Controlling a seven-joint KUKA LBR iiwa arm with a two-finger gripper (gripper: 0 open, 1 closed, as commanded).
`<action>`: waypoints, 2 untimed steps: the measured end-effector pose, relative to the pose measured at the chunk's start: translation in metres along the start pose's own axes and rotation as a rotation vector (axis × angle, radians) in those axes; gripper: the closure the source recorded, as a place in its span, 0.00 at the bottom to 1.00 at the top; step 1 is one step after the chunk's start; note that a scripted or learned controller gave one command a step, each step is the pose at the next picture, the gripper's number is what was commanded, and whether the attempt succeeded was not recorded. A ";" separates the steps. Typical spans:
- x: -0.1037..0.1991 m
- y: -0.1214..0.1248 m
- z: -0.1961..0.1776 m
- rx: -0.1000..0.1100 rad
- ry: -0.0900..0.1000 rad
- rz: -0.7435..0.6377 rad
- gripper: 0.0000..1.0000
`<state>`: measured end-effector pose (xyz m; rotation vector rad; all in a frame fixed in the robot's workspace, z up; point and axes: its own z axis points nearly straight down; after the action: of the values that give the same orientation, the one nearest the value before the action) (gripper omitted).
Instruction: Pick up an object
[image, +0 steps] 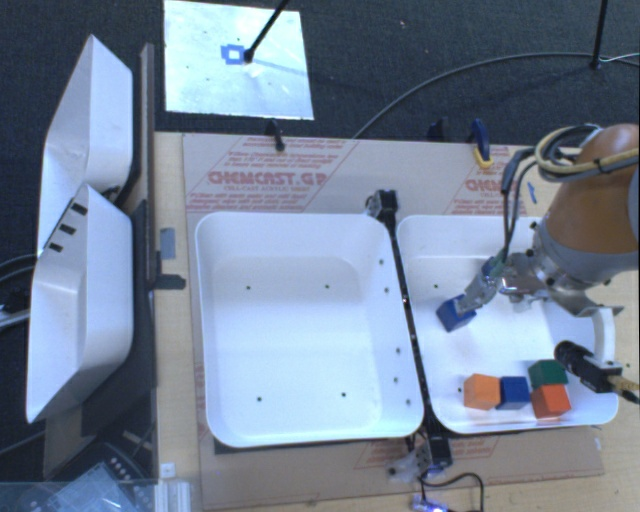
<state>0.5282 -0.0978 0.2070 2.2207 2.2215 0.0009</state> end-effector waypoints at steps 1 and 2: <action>-0.011 0.008 0.115 0.010 0.001 0.001 0.00; 0.009 0.048 0.121 0.000 0.000 -0.002 0.00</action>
<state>0.5762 -0.0887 0.0865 2.2183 2.2236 0.0016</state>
